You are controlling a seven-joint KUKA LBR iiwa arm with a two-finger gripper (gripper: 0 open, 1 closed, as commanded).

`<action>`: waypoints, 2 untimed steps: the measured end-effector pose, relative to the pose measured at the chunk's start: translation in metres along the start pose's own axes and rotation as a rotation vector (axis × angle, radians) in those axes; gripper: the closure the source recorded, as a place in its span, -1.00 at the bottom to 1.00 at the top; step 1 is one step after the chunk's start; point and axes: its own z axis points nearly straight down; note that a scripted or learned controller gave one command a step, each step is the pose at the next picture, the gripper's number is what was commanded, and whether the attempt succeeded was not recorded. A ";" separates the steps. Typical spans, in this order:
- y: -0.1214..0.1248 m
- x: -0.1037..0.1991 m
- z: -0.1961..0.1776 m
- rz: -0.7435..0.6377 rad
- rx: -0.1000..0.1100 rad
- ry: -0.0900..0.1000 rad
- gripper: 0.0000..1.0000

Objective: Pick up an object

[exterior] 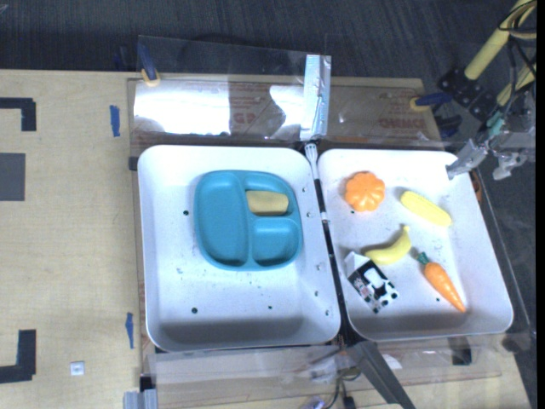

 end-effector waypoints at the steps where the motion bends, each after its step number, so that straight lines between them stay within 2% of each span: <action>1: -0.094 -0.009 0.098 -0.191 0.004 0.001 -1.00; 2: -0.124 0.034 0.168 -0.250 -0.006 -0.003 -1.00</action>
